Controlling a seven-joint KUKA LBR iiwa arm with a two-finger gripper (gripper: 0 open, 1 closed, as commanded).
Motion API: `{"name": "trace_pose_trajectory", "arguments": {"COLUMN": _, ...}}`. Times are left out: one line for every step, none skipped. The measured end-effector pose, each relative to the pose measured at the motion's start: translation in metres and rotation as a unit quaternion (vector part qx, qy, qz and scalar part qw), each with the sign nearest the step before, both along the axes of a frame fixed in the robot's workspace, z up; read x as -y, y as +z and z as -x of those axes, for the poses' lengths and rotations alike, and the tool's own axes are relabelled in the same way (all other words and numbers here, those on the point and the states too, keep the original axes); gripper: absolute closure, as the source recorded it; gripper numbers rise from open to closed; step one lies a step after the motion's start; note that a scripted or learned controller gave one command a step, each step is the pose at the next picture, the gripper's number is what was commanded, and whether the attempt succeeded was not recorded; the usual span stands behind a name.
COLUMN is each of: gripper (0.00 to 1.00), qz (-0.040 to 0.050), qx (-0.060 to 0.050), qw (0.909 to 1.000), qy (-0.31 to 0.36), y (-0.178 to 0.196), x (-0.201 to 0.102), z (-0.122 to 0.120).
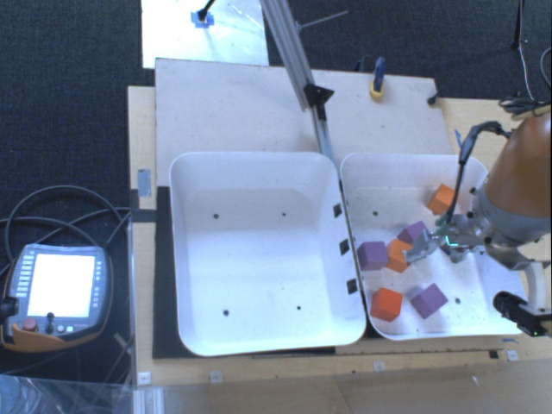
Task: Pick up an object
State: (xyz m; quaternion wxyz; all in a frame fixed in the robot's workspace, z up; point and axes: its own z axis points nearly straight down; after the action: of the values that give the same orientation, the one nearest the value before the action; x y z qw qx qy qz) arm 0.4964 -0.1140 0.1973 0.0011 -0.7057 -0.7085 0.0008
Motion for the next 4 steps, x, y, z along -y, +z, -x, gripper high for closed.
{"name": "trace_pose_trajectory", "arguments": {"gripper": 0.0, "qz": 0.0001, "qx": 0.002, "qw": 1.0, "qy": -0.001, "y": 0.002, "x": 0.0, "z": -0.001}}
{"name": "trace_pose_trajectory", "arguments": {"gripper": 0.0, "qz": -0.0001, "qx": 0.0, "qw": 1.0, "qy": -0.001, "y": -0.054, "x": 0.009, "z": -0.005}}
{"name": "trace_pose_trajectory", "arguments": {"gripper": 0.0, "qz": -0.0006, "qx": -0.001, "qw": 1.0, "qy": -0.001, "y": -0.106, "x": 0.008, "z": -0.005}}
{"name": "trace_pose_trajectory", "arguments": {"gripper": 1.0, "qz": 0.0002, "qx": 0.003, "qw": 1.0, "qy": 0.0, "y": -0.092, "x": 0.009, "z": -0.007}}
